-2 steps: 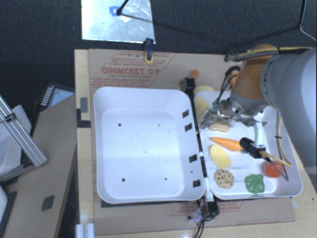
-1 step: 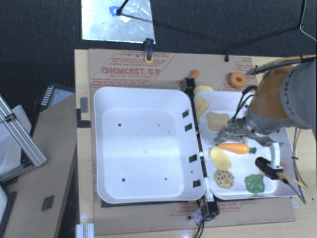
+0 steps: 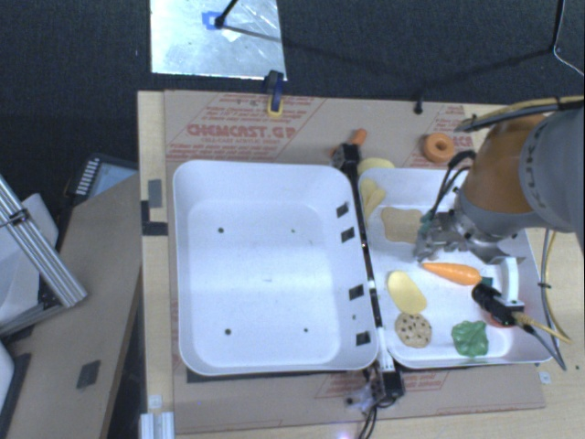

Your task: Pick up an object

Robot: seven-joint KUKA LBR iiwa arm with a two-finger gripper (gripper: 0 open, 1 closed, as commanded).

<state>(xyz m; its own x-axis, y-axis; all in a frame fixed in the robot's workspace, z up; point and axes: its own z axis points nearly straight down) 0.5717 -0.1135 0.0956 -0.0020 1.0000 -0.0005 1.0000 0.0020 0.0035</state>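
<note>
A brown bench point(image 3: 238, 122) with red lettering carries two white bins: the left bin point(image 3: 265, 263) and the right bin point(image 3: 402, 176), touching along a dark seam. A doughnut point(image 3: 438, 147) lies on the bench behind the right bin. A silver sheet point(image 3: 218, 24) lies on dark carpet beyond.

Two white bins point(image 3: 265, 273) are seen. An orange carrot point(image 3: 451, 271), a yellow potato point(image 3: 407, 292), a brown dark-spotted cookie point(image 3: 413, 329) and green leaf point(image 3: 470, 337) are shown.
</note>
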